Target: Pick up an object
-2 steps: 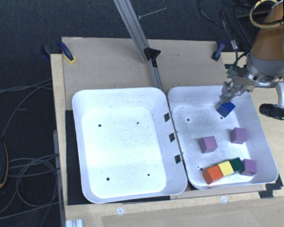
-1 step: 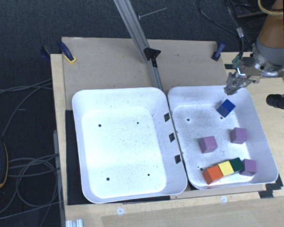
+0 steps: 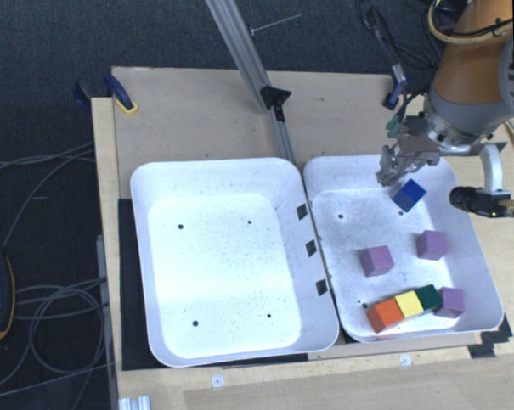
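Note:
My gripper [image 3: 397, 170] hangs over the back part of the right bin [image 3: 347, 323], under the grey arm with its orange band. A blue cube [image 3: 409, 195] lies tilted right at the gripper's lower right tip, touching it or very near it. I cannot make out whether the cube is gripped or just beside the tip. Further forward in the same bin lie three purple cubes [image 3: 376, 260], [image 3: 431, 244], [image 3: 452, 301]. A row of orange [image 3: 383, 315], yellow [image 3: 408, 305] and green [image 3: 428, 298] blocks rests at the front wall.
The left bin [image 3: 144, 247] stands beside the right one, their rims joined by black clips [image 3: 310, 248]. A slanted metal pole [image 3: 251, 60] crosses the bench behind the bins. A black fitting [image 3: 478, 200] juts over the right bin's right rim. Cables lie on the floor at left.

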You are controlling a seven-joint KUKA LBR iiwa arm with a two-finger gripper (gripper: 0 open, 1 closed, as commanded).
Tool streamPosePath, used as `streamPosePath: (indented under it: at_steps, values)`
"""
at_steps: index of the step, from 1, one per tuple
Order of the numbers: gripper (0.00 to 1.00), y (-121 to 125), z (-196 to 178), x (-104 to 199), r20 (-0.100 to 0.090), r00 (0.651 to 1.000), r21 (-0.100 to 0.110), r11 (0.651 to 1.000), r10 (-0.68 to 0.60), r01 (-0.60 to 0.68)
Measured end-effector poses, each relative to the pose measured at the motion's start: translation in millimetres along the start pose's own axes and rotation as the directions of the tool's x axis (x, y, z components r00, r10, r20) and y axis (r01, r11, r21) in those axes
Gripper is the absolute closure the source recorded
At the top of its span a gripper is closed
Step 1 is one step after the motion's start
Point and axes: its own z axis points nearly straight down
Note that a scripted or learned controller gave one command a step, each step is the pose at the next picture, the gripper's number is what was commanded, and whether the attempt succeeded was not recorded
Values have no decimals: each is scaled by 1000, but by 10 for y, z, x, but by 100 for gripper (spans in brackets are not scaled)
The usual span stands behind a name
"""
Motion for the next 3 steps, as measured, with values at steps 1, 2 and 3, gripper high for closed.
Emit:
streamPosePath:
  at_steps: [1, 2, 3]
  values:
    - [100, -190, -69, 579, -1, 1000, 0, 1000, -1, 1]
    - [100, -427, -75, 1109, -1, 1000, 1, 1000, -1, 1]
    - [100, -557, 65, 1654, 1, 1000, 2, 1000, -1, 1]
